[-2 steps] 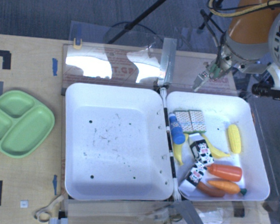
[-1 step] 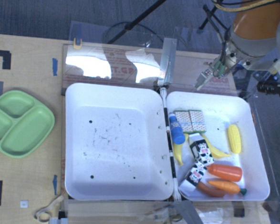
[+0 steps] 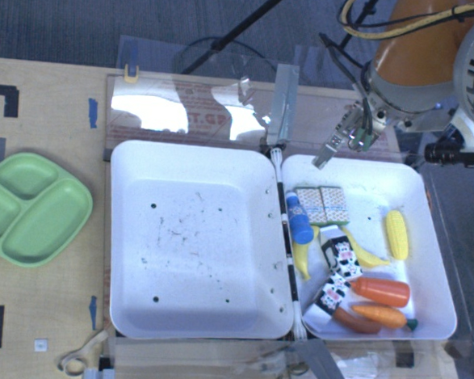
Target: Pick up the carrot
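The carrot (image 3: 380, 315) is orange with a small green tip at its right end. It lies flat near the front right corner of the right bin (image 3: 431, 198). My gripper (image 3: 337, 147) hangs empty above the back edge of that bin, near its left corner and well apart from the carrot. A plump orange-red piece (image 3: 380, 291) lies just behind the carrot, and a brown sausage-like piece (image 3: 348, 319) touches its left end.
The right bin also holds a corn cob (image 3: 396, 234), a banana (image 3: 301, 258), a blue bottle (image 3: 298, 217), a cracker packet (image 3: 323, 203) and a cow-patterned box (image 3: 336, 273). The left bin (image 3: 193, 238) sits beside it. A green divided plate (image 3: 29, 208) lies far left.
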